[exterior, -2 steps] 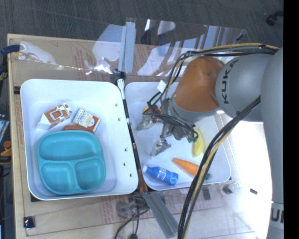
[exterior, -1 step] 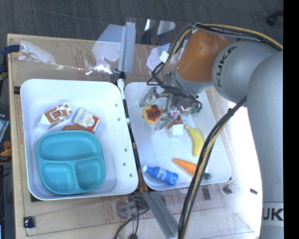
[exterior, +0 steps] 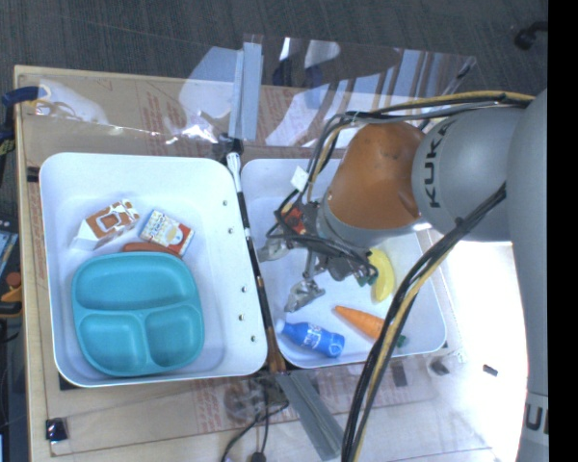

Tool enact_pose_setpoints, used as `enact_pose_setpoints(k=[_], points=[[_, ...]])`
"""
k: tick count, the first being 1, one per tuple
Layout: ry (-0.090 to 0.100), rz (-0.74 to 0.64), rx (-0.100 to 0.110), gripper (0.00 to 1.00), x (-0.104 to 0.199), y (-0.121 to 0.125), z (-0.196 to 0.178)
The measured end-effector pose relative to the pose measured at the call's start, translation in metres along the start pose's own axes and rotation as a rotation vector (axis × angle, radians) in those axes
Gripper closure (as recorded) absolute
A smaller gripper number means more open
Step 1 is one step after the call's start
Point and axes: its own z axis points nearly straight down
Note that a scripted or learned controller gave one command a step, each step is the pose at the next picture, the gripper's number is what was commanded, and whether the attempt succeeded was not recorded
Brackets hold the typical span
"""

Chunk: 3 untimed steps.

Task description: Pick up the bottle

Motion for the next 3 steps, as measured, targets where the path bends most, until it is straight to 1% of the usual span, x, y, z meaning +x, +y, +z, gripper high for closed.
enact_pose_setpoints(k=[1,2,3], points=[[-0.001,-0.098,-0.003,0.0,-0.044,-0.063,-0.036],[-0.006,0.014,0.006,0.0,-0.028,-0.002,-0.008],[-0.012,0.021,0.008,0.0,0.056,0.014,-0.003]])
